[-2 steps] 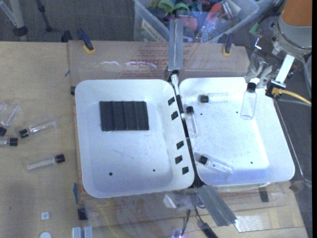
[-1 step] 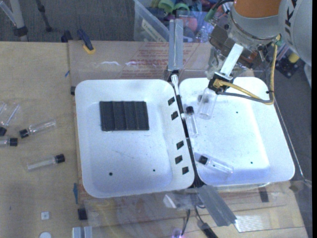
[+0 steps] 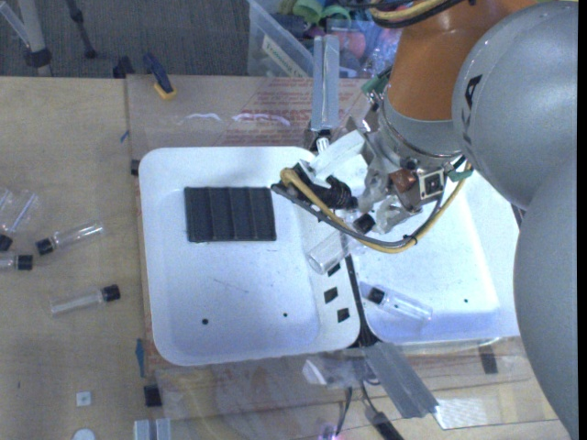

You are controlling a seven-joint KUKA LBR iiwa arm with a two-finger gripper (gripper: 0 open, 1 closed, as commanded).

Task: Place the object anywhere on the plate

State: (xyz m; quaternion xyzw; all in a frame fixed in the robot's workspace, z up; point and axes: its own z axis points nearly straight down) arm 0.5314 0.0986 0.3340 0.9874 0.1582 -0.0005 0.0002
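Clear vial (image 3: 396, 302) with black cap, lying in right bin (image 3: 477, 312) near its front edge, black ribbed plate (image 3: 230, 214) in left bin (image 3: 174, 324), wooden bench (image 3: 64, 356), my gripper (image 3: 353, 211) state indeterminate.

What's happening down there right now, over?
Gripper low over the seam between bins, fingers hidden by wrist and cables. Clear vial lying in right bin. Dark ribbed plate in left bin, nothing on it.

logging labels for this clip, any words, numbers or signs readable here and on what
No text can be read anywhere in the camera view.
The grey arm bears part of a dark mark beside the orange band, cut off and unreadable.
A small square tag at the wrist shows a dark pattern, too blurred to read.
The dark ridged plate in the left bin carries no lettering.
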